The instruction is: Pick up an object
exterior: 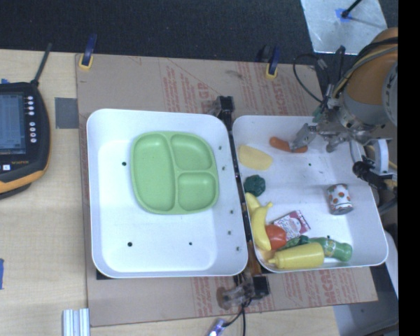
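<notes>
- Right white bin (pixel 367 254) crowded along its near and left sides, left white bin (pixel 98 187) carrying just a green divided plate (pixel 175 171)
- Gripper (pixel 320 137) low over the far part of the right bin, fingers (pixel 305 134) spread apart, one tip just beside the orange toy carrot (pixel 284 144), nothing pinched between them
- Carrot flat on the bin floor near the far wall, apart from the pale yellow lemon-like piece (pixel 255 157) to its left
- Likely target: the carrot; probably light hollow plastic, stiff, smooth and a bit slippery, apt to roll or skid if nudged on one side
- Best grip judged across the thicker middle, fingers straddling the short axis, not the tapered end
- Elsewhere in the bin: dark green lump (pixel 254 185), banana (pixel 257 219), red-and-white packet (pixel 290 225), yellow bottle (pixel 299 259), green vegetable piece (pixel 334 249), small can (pixel 340 199) standing alone toward the right wall
- Can also a fair choice: rigid, isolated, though round sides may slip
- Clustered items near the front harder to separate, packet thin and flat against the floor
- Risk: fingertip pushing the carrot against the far wall instead of closing round it
</notes>
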{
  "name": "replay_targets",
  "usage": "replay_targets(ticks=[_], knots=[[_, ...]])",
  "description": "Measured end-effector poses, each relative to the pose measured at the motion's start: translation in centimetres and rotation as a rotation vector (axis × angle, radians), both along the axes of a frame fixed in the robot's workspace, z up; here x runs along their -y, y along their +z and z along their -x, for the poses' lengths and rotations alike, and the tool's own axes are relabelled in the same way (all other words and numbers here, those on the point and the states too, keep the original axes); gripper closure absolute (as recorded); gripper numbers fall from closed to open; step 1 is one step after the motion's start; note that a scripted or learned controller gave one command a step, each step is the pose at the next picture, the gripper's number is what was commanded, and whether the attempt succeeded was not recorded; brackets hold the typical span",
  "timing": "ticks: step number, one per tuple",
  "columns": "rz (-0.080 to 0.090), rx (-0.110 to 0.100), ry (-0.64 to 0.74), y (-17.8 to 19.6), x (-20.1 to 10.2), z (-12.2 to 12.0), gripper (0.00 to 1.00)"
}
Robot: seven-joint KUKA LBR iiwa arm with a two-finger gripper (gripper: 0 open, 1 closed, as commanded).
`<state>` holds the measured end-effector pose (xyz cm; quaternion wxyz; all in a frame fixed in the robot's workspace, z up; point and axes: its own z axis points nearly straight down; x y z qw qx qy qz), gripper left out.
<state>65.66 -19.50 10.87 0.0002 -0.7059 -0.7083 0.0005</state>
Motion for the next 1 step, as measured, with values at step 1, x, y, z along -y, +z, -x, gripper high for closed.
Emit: replay_targets(ticks=[1], knots=[[0.000, -0.004, 0.001, -1.61, 1.76, 9.66, 0.00]])
